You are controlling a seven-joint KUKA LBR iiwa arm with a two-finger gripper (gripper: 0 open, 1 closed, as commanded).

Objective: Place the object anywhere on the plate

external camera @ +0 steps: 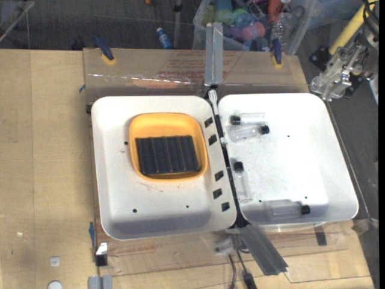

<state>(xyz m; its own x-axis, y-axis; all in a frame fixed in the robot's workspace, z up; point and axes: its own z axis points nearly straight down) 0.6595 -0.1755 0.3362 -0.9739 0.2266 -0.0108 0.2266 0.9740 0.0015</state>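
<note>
Two shallow white bins sit side by side on the counter [42,161]. The left bin [114,209] holds one orange plate [166,123] with rounded corners, and one dark ribbed slab [166,155] lies flat on the plate, covering most of its middle and lower part. The right bin [313,161] holds what look like four clear tubes with black caps (they are nearly see-through against the white, so the count is a fair guess): two tubes [249,125] near its upper left corner, one tube [240,176] along its left wall, and one tube [287,209] by its lower edge. The pincer [337,80] hangs at the upper right, outside the right bin and well apart from the plate; I cannot tell how it stands
</note>
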